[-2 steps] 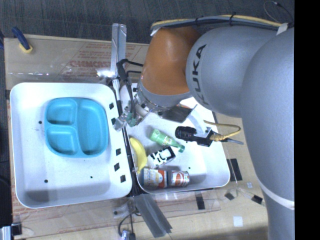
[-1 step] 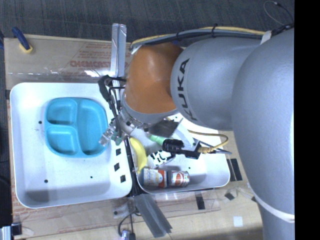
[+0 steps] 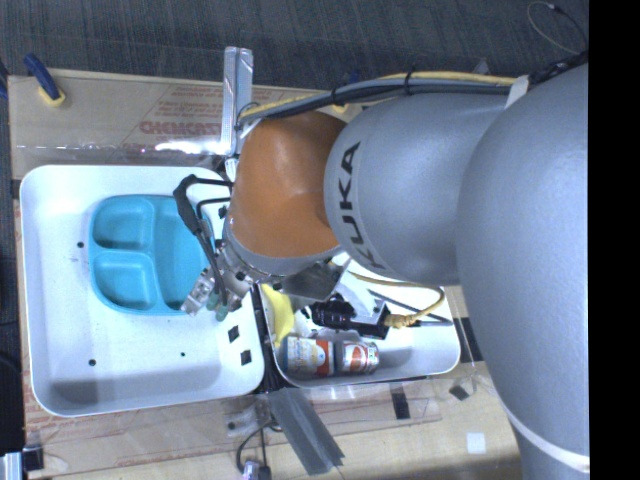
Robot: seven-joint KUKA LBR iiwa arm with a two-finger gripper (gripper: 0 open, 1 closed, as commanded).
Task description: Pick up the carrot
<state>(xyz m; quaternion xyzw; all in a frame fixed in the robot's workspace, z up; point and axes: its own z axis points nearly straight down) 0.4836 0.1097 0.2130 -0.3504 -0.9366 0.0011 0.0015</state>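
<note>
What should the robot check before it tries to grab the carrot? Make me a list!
1. Carrot in sight: cannot tell; the arm covers most of the right bin.
2. Gripper position: not ok; it sits over the left bin, at the edge of the blue tray.
3. Something caught in the gripper: cannot tell.
4. Clutter in the right bin: not ok; a can and a yellow item lie there.
5. Cables: cannot tell; a yellow cable hangs over the right bin.

I could not tell where the carrot lay or how it was posed: the grey arm (image 3: 450, 198) hung over most of the right bin (image 3: 445, 356), hiding whatever was beneath.
</note>
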